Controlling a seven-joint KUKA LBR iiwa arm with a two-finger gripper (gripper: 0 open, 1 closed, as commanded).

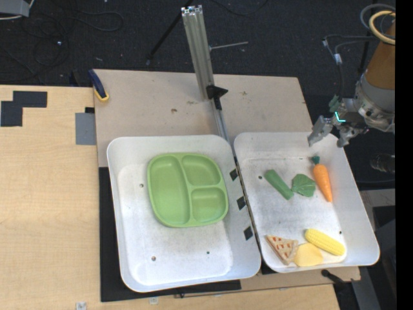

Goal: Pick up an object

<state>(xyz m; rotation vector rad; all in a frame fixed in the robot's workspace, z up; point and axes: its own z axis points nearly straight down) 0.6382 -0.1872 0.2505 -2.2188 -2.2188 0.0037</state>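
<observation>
1. Hand (330,134) sits above the far right corner of the right bin (361,225), metal fingers spread apart, nothing between them.
2. Arm: grey wrist, orange band above it, entering from the right.
3. Right bin, shallow white plastic with a scuffed floor, holds the toy foods. A carrot (322,182), tapered and orange with a green tip, lies nearest the hand, just below it.
4. Touching the carrot's left side: a lumpy green piece (304,185); beside that a flat green strip (278,184), lying at a slant.
5. Near edge of the right bin: a yellow corn cob (324,241) with a ribbed surface, a smooth yellow piece (308,256), and a pizza wedge (282,247).
6. Left bin (129,237) carries a light green plate (188,190) with three compartments and rounded corners.
7. Worktop (155,102): matte tan board.
</observation>
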